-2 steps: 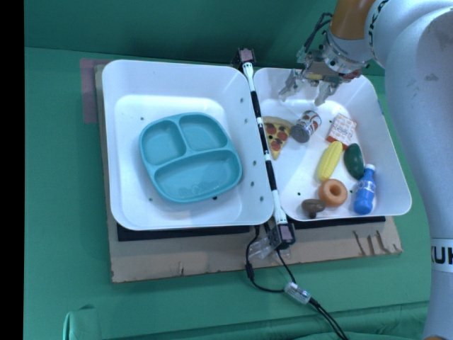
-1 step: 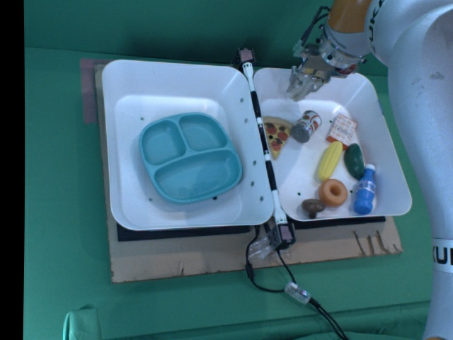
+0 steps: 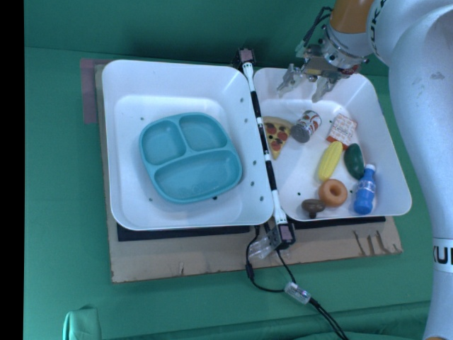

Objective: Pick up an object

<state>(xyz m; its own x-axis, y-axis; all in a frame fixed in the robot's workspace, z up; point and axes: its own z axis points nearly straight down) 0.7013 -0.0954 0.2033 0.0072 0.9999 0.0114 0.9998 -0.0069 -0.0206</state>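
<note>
**Gripper poised over the far end of the right bin**

We see a green bench with a sheet of cardboard (image 3: 212, 257) on it, and on that two white bins side by side. The left bin (image 3: 127, 91) holds a teal plate (image 3: 190, 158) with three compartments. The right bin (image 3: 386, 161) holds the small things.

The arm (image 3: 417, 69) comes in from the right, and its gripper (image 3: 306, 80) sits over the far end of the right bin, near the far rim. We see its fingers (image 3: 289, 80) spread apart, pointing down, with nothing between them.

From the jaws, every item lies toward the near side of the bin. The can (image 3: 306, 126) is the closest, lying tilted just below the jaws and apart from them. The pizza slice (image 3: 277, 133) lies below and to the left of the jaws, close to the strip (image 3: 260, 133) that divides the bins. The red card (image 3: 342, 128) lies below and to the right, just beside the can. Further from the jaws, the corn (image 3: 330, 161) and the green vegetable (image 3: 354, 161) lie side by side, the corn on the left. Beyond those, well apart from the jaws, sit the donut (image 3: 333, 192), the brown piece (image 3: 313, 206) at its left, and the blue bottle (image 3: 364, 189) at its right, all near the bin's near rim.

A cable (image 3: 297, 289) runs from the near end of the strip across the cardboard toward the bench's near edge.
</note>
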